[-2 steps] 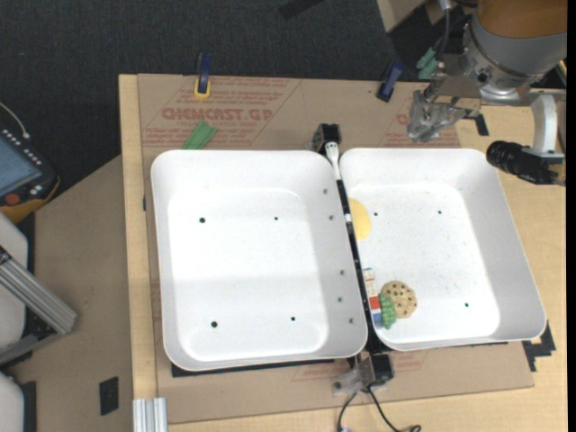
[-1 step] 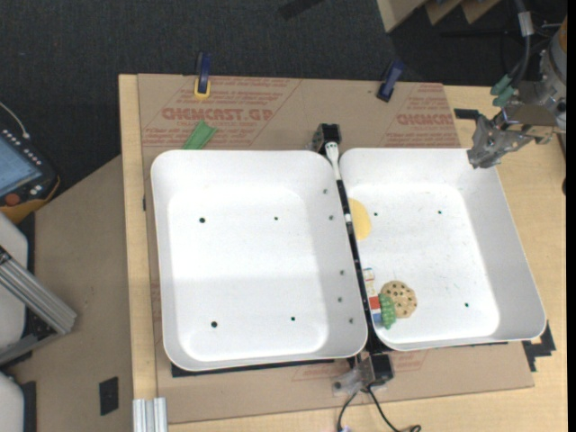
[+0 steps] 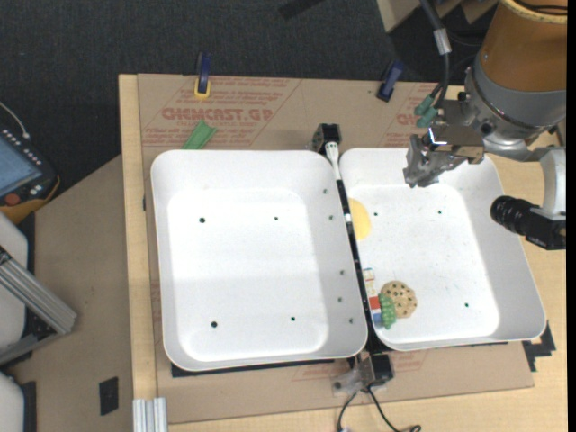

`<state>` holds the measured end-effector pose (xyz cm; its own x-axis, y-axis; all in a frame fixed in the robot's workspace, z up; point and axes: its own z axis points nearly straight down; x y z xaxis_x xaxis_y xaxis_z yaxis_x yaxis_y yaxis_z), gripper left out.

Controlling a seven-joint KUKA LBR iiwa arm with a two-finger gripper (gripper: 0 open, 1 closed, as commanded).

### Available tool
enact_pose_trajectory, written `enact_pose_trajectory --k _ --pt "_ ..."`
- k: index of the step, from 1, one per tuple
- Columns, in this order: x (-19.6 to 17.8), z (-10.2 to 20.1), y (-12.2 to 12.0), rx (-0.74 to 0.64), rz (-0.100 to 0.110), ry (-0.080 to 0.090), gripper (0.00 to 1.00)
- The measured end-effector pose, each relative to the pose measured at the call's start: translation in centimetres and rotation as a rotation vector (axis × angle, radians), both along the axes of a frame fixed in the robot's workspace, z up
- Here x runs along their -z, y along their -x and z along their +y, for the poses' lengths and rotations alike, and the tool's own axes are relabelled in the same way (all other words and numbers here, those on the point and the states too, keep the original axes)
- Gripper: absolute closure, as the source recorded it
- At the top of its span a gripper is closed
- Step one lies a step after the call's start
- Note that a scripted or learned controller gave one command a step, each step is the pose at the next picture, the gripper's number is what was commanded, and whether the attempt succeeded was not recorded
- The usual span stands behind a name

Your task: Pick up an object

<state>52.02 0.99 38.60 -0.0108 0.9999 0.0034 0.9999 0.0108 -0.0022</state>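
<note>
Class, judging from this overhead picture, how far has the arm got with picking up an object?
Done: nothing looks lifted; the yellow object and the cookie-like object lie in the right bin. In hand: the gripper hangs above that bin's far edge. Left: descend, grasp, lift.

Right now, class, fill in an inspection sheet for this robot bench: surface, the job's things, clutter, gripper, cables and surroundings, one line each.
Surface: cardboard sheet carrying a left bin and a right bin, side by side.
Job's things: in the right bin, a yellow round piece at its left wall and a cookie-like disc with small coloured pieces near the front-left corner.
Clutter: green scrap on the cardboard behind the left bin.
Gripper: gripper hangs over the right bin's back edge; nothing seen between its fingers.
Cables: wire trailing off the front clamp.
Surroundings: blue clamps at the back edge; dark carpet.
</note>
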Motion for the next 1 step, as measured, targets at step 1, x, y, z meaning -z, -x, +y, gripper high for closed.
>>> enact_pose_trajectory --k 1 --pt "-0.29 8.56 0.93 0.0 -0.003 0.001 1.0"
